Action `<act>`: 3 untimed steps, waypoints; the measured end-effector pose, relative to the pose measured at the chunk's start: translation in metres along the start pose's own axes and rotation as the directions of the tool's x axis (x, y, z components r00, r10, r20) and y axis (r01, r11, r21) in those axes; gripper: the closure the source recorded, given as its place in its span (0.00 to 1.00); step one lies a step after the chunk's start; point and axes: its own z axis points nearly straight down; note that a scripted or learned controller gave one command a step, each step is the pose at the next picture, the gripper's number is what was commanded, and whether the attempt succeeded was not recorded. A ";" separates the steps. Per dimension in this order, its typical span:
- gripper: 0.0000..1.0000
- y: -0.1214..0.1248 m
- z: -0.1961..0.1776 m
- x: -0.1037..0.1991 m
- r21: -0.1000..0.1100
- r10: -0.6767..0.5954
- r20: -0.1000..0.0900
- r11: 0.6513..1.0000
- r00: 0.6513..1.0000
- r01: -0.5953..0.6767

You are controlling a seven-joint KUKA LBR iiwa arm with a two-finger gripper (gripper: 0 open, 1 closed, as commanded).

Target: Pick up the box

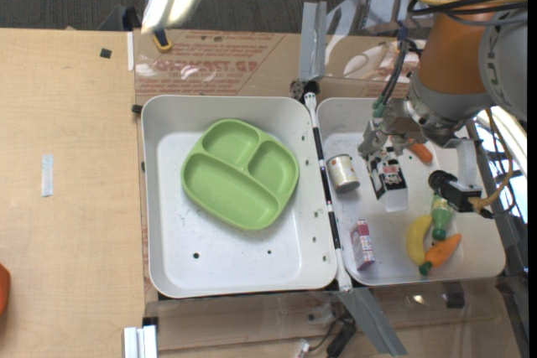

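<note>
**Robot arm reaching into the right-hand bin above a small box**

A grey arm with an orange band is coming in from three o'clock, its gripper (382,148) hanging over the right bin (487,264). The box (389,180), white with dark print, is lying just below the fingers at six o'clock; whether they are gripping it cannot be told. A tin can (341,173) is sitting at nine o'clock of the box. A green divided plate (241,173) is resting in the left bin (168,264).
</note>
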 end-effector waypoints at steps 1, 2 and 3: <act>1.00 -0.028 -0.003 0.004 -0.001 0.079 -0.001 0.997 0.997 -0.079; 1.00 -0.065 -0.021 0.028 0.000 0.100 -0.001 0.995 0.995 -0.100; 1.00 -0.053 -0.023 0.000 -0.002 0.253 0.000 0.968 0.968 -0.253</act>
